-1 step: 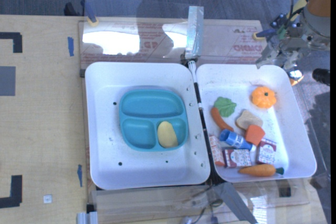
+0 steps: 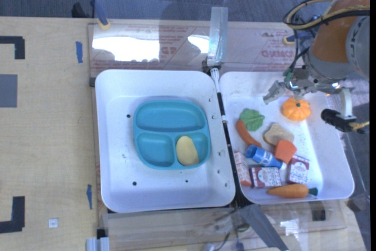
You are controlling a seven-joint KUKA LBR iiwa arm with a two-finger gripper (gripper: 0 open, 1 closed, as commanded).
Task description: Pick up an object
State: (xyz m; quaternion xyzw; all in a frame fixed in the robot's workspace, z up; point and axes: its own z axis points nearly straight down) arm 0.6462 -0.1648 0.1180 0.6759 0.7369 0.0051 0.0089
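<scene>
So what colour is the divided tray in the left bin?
Light blue tray, in the camera view.

Right bin packed with toy food: a small orange pumpkin with a green stem sits upright near the back. Just left of it, a green leafy piece, with a slim carrot slanting beneath. A tan bread slice touches an orange block and a blue bottle on its side. Small red-and-white cartons line the front, with a second carrot lying flat along the front edge
</scene>
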